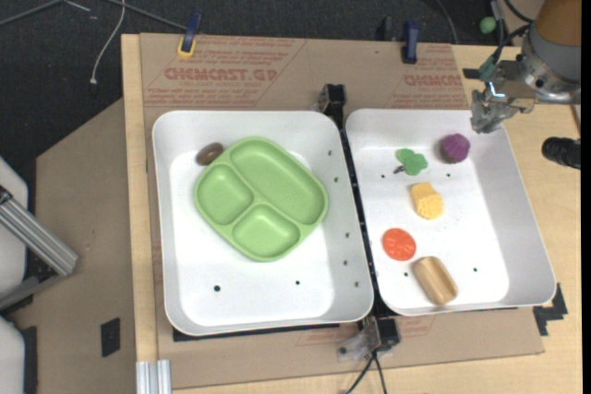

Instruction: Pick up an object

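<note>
While the arm [554,32] is reaching in from the 3 o'clock side, the gripper [487,117] is hanging over the 1 o'clock corner of the right bin [531,235]. Whether it is open or closed cannot be told at this angle, and nothing is showing in its grasp.

Right bin contents, all lying free on the bin floor:
- purple object [453,147], sitting just beside the gripper, toward 7 o'clock from it; it is the nearest item to the tool.
- green leafy piece [411,162], lying at 9 o'clock of the purple object, near it but apart.
- yellow block [426,200], sitting at 6 o'clock of the green leafy piece, near the bin's middle.
- orange-red disc [399,244], lying at 7 o'clock of the yellow block.
- tan cylinder [434,280], lying tilted at 5 o'clock of the disc, close to the bin's 6 o'clock rim.

Left bin [175,226]:
- green divided tray [261,197], sitting rotated near the bin's middle, three compartments facing up.
- small brown object [211,153], lying at the tray's 10 o'clock edge, touching or just beside it; contact not resolvable.

Both bins are resting side by side on a cardboard sheet [277,69], with two clamps [191,33] gripping its 12 o'clock edge.
</note>
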`<action>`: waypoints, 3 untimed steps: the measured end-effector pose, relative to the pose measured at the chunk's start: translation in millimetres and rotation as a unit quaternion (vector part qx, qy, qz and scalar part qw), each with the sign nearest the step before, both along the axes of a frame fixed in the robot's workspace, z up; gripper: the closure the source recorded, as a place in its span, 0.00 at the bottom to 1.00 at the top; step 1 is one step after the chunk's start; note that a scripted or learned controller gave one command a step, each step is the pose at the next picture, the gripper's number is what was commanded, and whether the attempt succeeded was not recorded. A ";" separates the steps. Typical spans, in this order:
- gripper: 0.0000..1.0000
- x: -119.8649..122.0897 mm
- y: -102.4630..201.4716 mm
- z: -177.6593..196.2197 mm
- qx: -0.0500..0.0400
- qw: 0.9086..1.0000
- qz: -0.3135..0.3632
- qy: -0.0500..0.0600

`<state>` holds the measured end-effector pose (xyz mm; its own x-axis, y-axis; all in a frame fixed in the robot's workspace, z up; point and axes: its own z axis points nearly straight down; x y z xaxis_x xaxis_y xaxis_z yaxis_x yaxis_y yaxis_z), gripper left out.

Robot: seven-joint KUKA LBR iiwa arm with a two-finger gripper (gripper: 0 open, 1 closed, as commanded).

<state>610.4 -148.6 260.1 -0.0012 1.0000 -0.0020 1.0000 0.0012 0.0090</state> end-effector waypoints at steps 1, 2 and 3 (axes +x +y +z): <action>1.00 6.7 56.9 -14.6 0.002 1.000 0.002 0.005; 1.00 22.2 108.1 -23.6 0.002 1.000 0.002 0.004; 1.00 27.2 172.3 -30.0 0.002 1.000 0.003 0.004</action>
<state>637.6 23.8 230.2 -0.0072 1.0000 0.0023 1.0000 0.0072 0.0002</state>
